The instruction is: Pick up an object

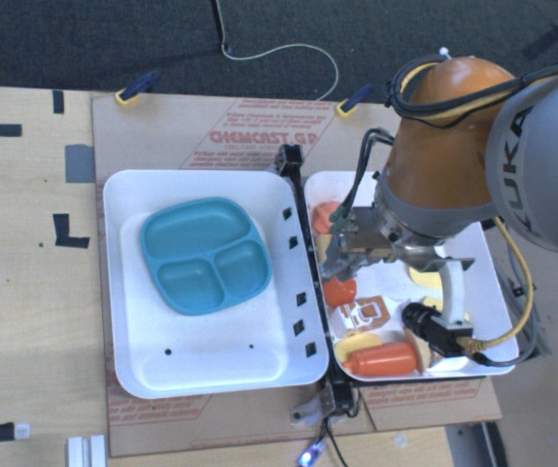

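From my station I see the grey arm with its orange band (pixel 449 134) reaching down over the right-hand shallow white bin (pixel 488 261), with the two-finger gripper (pixel 342 261) low near that bin's left wall. The tool sits just above a small orange-red round piece (pixel 340 291). I cannot tell whether it is released or clenched, and nothing is plainly between its tips.

The candidates all lie in the right bin: that orange-red piece, a white card-like item with orange print (pixel 366 312), a pale yellow curved piece (pixel 362 341), a long red-orange sausage-shaped object (pixel 386 360) at the near edge, and a reddish round thing (pixel 325 214) further back. A teal plastic divided plate (pixel 204 255) rests alone in the left white bin (pixel 128 339).

For a good grasp, I would centre over the orange-red piece and descend straight, since it lies close to the black divider (pixel 303 261) between the bins. That wall leaves little room on the left; there is more open space toward the bin's middle and right. I would lift vertically before travelling sideways.
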